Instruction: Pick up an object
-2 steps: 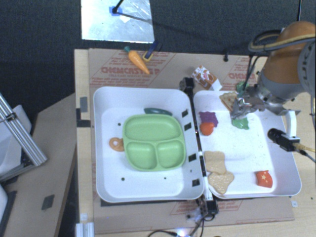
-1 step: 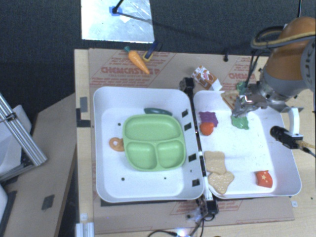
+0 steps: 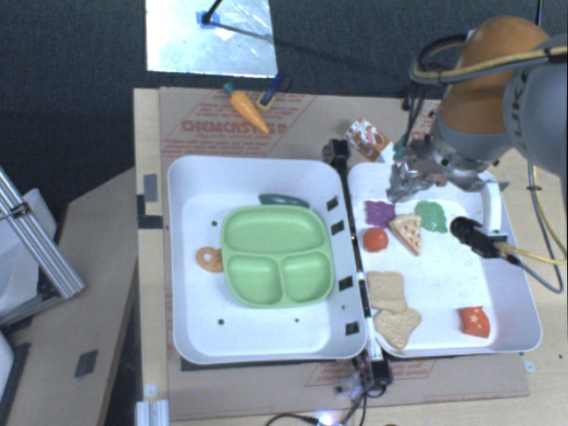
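My gripper hangs over the far left part of the right bin, just above a purple toy piece. Near it lie a red tomato-like ball, a pizza slice and a green leafy piece. Nothing shows between the fingers. Toward the front of this bin lie two tan bread-like pieces and a red piece.
The left bin holds a green divided plate, an orange ring and a dark green item behind the plate. Behind the bins lie a toy carrot and a small red-white package.
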You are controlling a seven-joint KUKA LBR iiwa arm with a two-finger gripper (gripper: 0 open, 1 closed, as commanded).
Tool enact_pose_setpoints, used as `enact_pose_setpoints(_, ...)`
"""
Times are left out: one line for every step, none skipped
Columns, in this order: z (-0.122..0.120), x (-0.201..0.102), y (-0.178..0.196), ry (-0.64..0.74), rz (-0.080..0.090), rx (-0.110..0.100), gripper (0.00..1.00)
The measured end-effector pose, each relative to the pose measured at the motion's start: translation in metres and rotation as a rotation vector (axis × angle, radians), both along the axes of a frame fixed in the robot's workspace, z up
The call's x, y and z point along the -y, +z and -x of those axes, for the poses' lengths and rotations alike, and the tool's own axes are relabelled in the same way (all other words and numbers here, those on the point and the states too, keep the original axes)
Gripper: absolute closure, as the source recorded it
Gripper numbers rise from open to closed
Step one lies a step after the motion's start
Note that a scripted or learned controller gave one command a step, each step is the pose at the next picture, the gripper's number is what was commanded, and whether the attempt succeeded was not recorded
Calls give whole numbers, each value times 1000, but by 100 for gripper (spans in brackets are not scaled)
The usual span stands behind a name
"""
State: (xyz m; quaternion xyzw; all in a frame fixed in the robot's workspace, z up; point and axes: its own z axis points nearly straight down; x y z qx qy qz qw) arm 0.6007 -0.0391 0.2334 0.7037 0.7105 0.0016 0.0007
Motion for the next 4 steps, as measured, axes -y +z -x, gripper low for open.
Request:
enact_pose_setpoints(2, -60, 4, 0, 0, -1, 100)
enact_pose_setpoints(-7, -122, -6, -1, 0, -1, 100)
enact_pose_setpoints(4, -149, -2, -2, 0, -3, 100)
enact_pose_setpoints(-6, -145, -18, -8, 2, -2, 100)
